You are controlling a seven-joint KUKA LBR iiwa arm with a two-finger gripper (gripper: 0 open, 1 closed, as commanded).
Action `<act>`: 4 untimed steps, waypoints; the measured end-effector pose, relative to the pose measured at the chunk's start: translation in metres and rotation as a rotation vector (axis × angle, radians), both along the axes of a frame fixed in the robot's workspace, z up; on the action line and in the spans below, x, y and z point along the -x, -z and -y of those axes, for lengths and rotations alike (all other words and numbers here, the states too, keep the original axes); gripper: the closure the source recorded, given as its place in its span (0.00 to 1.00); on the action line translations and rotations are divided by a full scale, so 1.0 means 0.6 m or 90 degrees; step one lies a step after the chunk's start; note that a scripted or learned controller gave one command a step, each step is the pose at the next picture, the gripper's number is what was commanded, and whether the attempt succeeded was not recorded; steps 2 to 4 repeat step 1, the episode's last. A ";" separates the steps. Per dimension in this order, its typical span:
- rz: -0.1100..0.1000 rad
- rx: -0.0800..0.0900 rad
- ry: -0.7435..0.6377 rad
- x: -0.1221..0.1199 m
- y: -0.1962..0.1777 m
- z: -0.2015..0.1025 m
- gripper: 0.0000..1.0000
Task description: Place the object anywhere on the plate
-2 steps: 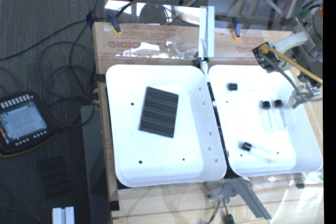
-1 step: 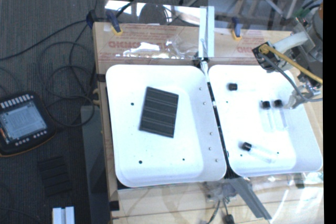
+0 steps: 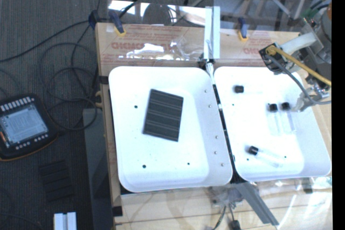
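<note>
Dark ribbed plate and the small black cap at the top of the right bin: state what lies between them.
Camera view: between the plate and the cap lie bare white floor and the bins' adjoining rims.

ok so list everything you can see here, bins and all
white bins: 2, white, side by side on the bench
ribbed plate: 1, dark grey, flat in the left bin, slightly rotated
clear vials with black caps: about 3, transparent, in the right bin; one near the front, two side by side toward the right
small black piece: 1, black, upper part of the right bin
clamps: 2, blue and yellow, on the bench's back edge
handheld control pendant: 1, black with grey screen, on the floor at left
cables: several, black, on the floor
arm: 1, at the right edge, reaching over the right bin; jaws near the two vials
</note>
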State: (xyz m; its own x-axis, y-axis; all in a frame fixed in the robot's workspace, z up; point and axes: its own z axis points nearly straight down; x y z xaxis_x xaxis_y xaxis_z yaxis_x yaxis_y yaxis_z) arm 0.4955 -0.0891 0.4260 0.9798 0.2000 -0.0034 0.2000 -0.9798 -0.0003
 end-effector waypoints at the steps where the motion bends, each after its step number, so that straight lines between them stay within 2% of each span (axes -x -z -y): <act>1: 0.000 0.000 0.000 0.000 0.000 0.000 0.00; 4: 0.000 0.000 0.000 0.000 0.000 0.000 0.00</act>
